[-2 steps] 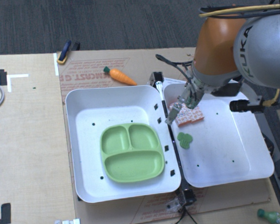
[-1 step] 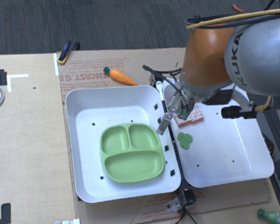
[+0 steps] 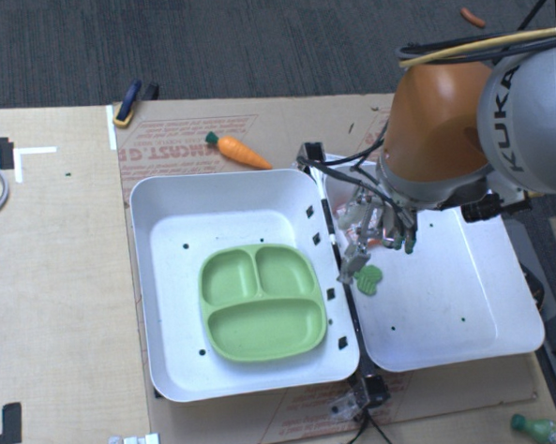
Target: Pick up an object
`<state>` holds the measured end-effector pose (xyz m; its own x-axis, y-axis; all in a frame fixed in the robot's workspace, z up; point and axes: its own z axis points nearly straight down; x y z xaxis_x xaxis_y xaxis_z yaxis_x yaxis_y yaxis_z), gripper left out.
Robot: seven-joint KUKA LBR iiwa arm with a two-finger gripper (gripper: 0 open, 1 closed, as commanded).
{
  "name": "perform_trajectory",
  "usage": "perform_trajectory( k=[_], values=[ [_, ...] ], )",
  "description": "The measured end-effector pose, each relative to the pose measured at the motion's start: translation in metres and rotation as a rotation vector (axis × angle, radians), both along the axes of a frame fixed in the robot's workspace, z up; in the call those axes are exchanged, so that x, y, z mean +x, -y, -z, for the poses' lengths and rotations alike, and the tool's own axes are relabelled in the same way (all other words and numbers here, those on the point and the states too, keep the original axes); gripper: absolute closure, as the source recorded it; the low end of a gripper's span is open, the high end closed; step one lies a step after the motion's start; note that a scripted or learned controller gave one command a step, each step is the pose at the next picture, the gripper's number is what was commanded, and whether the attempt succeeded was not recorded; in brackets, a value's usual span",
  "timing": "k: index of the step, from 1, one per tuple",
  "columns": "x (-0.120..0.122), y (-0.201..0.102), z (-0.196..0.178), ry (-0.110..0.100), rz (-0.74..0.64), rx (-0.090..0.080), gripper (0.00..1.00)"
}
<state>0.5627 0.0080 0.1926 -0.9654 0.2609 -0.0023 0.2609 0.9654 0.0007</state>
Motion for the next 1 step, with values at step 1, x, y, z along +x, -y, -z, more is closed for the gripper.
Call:
perform_trajectory(
  k=[1],
  values=[
    [0.0435,0.0386,0.0002,0.002,-0.237,-0.001,0.0]
  ],
)
